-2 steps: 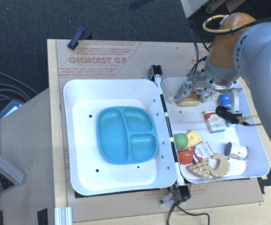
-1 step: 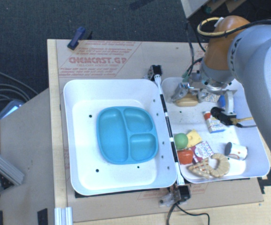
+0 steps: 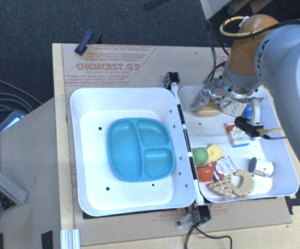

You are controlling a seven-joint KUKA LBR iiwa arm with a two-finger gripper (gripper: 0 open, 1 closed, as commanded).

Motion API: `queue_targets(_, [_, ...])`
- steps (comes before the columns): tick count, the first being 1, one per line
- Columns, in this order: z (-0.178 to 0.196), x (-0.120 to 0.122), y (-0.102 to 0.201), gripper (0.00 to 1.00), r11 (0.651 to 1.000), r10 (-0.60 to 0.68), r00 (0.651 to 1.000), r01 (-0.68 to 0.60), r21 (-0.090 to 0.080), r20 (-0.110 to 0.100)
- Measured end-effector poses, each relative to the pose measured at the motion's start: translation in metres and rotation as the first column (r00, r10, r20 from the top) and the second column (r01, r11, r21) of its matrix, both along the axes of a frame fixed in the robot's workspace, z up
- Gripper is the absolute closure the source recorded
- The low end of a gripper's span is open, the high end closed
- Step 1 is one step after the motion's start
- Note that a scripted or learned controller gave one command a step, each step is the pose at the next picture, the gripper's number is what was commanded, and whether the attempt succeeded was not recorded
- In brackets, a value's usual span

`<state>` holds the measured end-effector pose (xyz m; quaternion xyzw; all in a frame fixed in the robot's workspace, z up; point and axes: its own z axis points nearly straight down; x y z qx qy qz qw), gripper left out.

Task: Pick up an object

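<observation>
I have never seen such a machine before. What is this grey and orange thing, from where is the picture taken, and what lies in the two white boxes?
It is a robot arm, reaching in from the right. One fixed camera looks down from above. Its gripper sits low at the back of the right bin, over a tan object; a grasp cannot be confirmed. That bin also holds small toy foods, such as a green ball and a pretzel. The left bin holds a blue divided plate.

the arm runs off the right edge, and its wrist hides the right bin's far corner.
</observation>
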<state>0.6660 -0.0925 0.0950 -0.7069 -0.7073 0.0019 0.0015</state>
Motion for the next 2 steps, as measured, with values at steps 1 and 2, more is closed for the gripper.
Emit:
queue_targets(1, [0.144,0.001,0.083,1.00,1.000,0.001,1.000,-0.001,0.002,0.009])
queue_targets(2, [0.167,-0.039,0.140,1.00,1.000,0.001,1.000,-0.001,0.002,0.002])
